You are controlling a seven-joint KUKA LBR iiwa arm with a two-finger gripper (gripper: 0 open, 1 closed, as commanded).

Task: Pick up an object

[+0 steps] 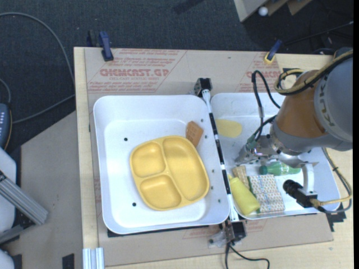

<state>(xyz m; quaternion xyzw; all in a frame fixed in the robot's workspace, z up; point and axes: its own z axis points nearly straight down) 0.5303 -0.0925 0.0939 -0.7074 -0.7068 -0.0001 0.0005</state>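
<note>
My gripper is down in the right bin, under the orange and grey wrist. A green object lies just to its right, partly covered by the wrist. Toward the front of this bin lie a yellow bottle-like object and a patterned flat pouch, close below the gripper. A pale yellow disc rests at the bin's back left, apart from the gripper. I see nothing held in the gripper.
The left bin bears a yellow divided plate and a small brown block by its right wall. A raised divider separates the two bins. Cables run along the bench's back right.
</note>
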